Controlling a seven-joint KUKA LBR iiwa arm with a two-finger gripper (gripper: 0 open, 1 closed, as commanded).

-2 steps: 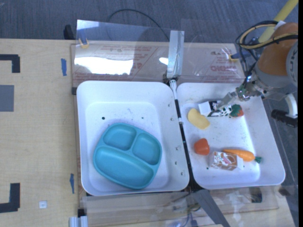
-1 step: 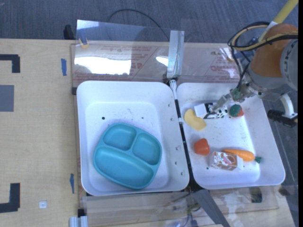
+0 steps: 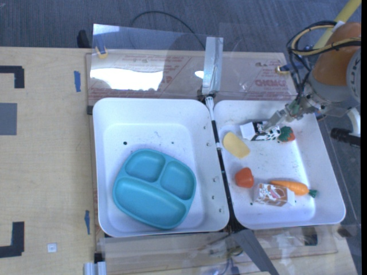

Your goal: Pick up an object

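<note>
My gripper [image 3: 269, 125] reaches down and left from the arm at the upper right into the back of the right bin [image 3: 327, 171]. Its tip sits over a small white and black item [image 3: 250, 130], and I cannot make out whether they touch. A small red and green piece [image 3: 285, 134] lies just right of the tip. In front of the gripper lie a pale yellow piece [image 3: 235, 145], a red-orange fruit [image 3: 245, 177], an orange carrot [image 3: 292, 187] and a brown packet [image 3: 270, 195].
The left bin [image 3: 114, 119] holds a blue divided plate [image 3: 153, 188] at its front. A clear plastic wall [image 3: 149, 62] stands behind both bins, with a metal post [image 3: 212, 62] between them. Cables [image 3: 304, 44] hang near the arm.
</note>
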